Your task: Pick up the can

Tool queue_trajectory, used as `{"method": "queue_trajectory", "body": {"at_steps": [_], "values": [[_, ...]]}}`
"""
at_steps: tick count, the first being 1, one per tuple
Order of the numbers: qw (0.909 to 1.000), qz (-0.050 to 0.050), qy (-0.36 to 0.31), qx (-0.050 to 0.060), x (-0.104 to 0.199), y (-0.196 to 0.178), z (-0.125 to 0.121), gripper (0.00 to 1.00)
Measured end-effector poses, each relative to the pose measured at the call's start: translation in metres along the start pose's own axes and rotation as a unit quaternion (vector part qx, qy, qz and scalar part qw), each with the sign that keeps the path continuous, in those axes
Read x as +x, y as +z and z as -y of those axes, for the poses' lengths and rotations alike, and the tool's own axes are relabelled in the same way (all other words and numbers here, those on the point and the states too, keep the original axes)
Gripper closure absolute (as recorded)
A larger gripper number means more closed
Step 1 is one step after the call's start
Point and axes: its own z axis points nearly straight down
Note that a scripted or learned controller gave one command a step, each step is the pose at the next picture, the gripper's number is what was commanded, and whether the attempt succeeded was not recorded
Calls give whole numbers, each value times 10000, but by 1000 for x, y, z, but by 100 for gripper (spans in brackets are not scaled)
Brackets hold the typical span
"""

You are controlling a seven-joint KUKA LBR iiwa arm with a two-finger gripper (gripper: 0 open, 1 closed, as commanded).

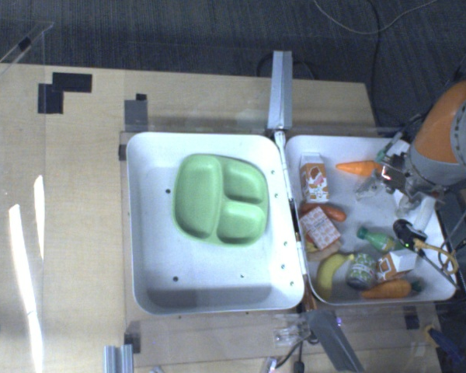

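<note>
The can [362, 270] is small, with a dark green label, and lies near the front of the right bin [443, 286]. It sits between a banana [331, 269] and an orange-and-white carton [393, 265]. My gripper [382, 179] hangs over the back right part of that bin, beside a carrot [356, 168]. It is well behind the can and apart from it. The grey arm with its orange band [443, 130] comes in from the right.
The right bin also holds a small juice carton [314, 179], a red sausage [332, 212], a cracker box [320, 228], a green bottle [377, 239] and a second carrot [387, 290]. A green divided plate [221, 196] lies in the left bin [151, 270].
</note>
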Motion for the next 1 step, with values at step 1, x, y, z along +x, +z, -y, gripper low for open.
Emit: {"method": "queue_trajectory", "body": {"at_steps": [1], "values": [[9995, -17, -304, -2, -20, -1, 33, 0]]}}
